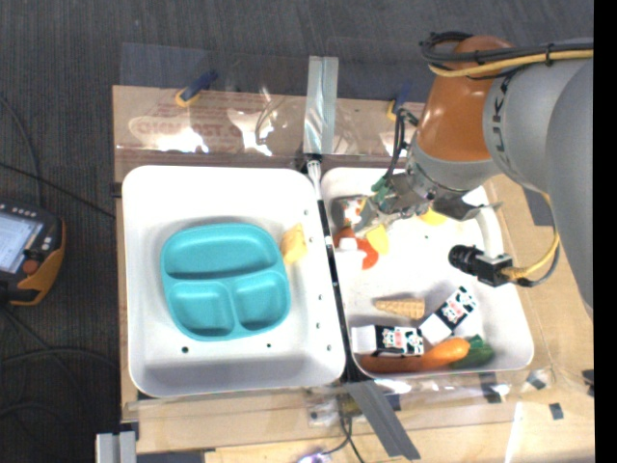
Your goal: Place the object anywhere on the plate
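Lying by plate (227, 278) in left bin (145, 258): yellow object (293, 244), long axis upright in view; jaws' state can't tell.

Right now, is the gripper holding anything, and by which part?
Cannot be told. The gripper is low in the right bin among small toys, its tip hidden by the wrist.

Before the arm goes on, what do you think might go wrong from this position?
The hand sits low among crowded toys in the right bin, so it may grab the wrong piece or none. A yellow item already lies beside the teal plate, not on it, so a drop could miss likewise.
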`<state>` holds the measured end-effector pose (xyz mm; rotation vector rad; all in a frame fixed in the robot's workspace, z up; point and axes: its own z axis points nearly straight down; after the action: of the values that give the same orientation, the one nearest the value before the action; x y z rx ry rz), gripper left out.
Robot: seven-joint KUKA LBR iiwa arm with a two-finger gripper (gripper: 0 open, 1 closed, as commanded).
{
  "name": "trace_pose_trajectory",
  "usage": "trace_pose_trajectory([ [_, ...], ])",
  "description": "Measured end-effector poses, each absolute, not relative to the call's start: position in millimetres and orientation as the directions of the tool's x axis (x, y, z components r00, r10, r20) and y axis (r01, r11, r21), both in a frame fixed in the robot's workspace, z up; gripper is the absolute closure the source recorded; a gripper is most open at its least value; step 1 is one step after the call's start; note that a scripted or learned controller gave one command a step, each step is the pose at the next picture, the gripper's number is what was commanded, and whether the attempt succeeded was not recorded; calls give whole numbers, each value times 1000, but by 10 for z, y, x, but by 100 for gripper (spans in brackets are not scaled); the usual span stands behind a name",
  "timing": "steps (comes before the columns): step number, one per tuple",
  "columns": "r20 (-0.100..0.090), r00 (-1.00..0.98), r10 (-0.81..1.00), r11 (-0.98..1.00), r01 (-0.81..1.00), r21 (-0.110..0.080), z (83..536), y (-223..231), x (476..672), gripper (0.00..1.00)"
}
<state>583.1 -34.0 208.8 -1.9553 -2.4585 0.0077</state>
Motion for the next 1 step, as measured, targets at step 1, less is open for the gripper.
trace_pose_trajectory([
  [1, -2, -296, 955, 296, 955, -2, 2522, 69, 5784, 100],
])
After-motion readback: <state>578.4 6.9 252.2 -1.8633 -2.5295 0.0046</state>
